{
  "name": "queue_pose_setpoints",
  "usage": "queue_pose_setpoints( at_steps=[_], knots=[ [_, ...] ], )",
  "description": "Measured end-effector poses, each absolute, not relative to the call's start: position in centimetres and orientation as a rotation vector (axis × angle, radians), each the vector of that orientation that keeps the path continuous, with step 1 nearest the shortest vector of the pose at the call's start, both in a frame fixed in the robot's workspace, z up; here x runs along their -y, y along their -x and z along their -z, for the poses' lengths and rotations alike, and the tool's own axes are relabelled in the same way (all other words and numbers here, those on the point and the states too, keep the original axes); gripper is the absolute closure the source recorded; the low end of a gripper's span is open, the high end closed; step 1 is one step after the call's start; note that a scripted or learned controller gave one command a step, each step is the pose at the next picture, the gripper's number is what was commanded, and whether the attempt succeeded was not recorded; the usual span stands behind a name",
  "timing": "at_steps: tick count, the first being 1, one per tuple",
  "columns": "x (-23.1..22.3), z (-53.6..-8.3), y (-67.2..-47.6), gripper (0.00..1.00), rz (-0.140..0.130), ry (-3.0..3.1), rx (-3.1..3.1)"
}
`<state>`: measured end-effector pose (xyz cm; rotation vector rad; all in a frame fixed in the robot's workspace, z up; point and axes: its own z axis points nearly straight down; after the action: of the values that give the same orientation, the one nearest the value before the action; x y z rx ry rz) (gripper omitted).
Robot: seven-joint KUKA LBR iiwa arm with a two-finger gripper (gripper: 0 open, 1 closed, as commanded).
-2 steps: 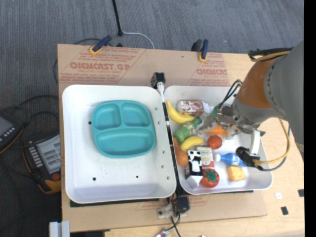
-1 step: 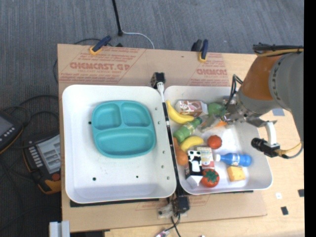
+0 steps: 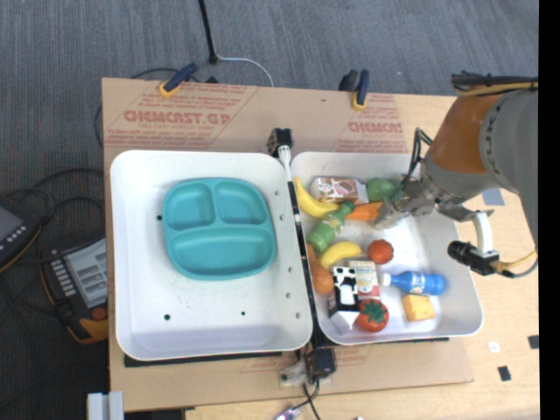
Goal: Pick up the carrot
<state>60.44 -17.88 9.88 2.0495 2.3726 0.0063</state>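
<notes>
The carrot (image 3: 366,212) is a small orange piece with a green top, lying in the upper part of the right bin (image 3: 455,322). It sits between a yellow banana (image 3: 311,201) on its left and a green vegetable (image 3: 381,188) just above it. My gripper (image 3: 395,210) is down in the right bin at the carrot's right end, touching it or nearly so. The grey wrist hides the exact contact. The orange-banded arm (image 3: 464,143) reaches in from the right.
The right bin also holds a wrapped snack (image 3: 337,188), a green item (image 3: 324,233), a second yellow fruit (image 3: 339,253), a tomato (image 3: 380,252), a cow-print carton (image 3: 350,283), a blue bottle (image 3: 418,282), cheese (image 3: 418,307) and a strawberry (image 3: 373,315). A teal divided plate (image 3: 219,227) lies in the left bin (image 3: 140,313).
</notes>
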Motion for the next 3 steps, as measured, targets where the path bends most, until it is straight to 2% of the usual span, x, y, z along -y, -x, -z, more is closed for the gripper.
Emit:
queue_pose_setpoints(
  at_steps=[1, 2, 3],
  knots=[
    [17.9, -9.9, -60.4, 0.0, -0.006, -2.05, -2.372],
    [13.9, -8.9, -64.4, 0.0, 0.003, -2.129, -2.305],
    [17.5, -8.6, -66.4, 0.0, 0.02, -2.237, -2.28]
  ],
)
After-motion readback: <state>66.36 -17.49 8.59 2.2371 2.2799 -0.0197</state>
